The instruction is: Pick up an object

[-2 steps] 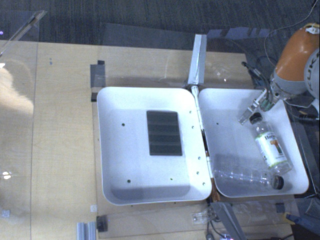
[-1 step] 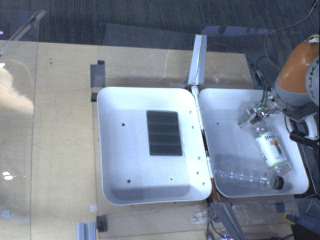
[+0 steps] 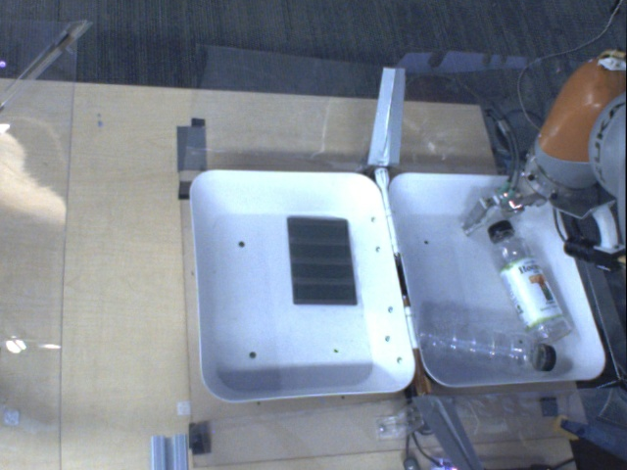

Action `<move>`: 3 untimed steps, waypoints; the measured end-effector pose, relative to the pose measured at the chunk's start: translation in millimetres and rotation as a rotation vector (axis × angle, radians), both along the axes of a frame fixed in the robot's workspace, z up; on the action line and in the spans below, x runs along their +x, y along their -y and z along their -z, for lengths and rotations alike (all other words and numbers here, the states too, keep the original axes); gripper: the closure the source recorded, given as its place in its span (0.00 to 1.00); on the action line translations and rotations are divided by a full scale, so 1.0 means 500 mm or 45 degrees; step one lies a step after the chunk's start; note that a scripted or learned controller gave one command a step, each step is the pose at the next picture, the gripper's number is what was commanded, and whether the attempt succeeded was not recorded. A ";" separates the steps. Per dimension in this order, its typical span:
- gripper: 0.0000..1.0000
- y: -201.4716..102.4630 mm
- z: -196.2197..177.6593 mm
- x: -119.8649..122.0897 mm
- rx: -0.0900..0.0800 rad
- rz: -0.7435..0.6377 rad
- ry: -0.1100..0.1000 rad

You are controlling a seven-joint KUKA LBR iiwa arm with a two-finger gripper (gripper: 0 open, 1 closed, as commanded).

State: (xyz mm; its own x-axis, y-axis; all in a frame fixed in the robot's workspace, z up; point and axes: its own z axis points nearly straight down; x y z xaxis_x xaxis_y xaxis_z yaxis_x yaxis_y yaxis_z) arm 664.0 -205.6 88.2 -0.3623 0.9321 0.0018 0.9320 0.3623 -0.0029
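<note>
Just below the gripper (image 3: 487,213) lies a bottle (image 3: 530,289).

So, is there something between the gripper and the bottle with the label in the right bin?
Nothing visible. The gripper is just above the labelled bottle's cap end in the right bin. The clear bottle lies apart, nearer the front wall.

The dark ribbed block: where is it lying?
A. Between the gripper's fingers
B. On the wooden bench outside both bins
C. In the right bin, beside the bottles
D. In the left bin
D. The dark ribbed block lies flat near the middle of the left bin, alone, while the bottles lie in the right bin.
</note>
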 end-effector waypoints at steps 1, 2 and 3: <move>0.00 -0.028 -0.027 0.001 -0.006 -0.320 -0.009; 0.00 0.000 -0.014 0.005 0.010 -0.378 -0.019; 1.00 0.003 -0.040 0.017 -0.013 -0.381 0.020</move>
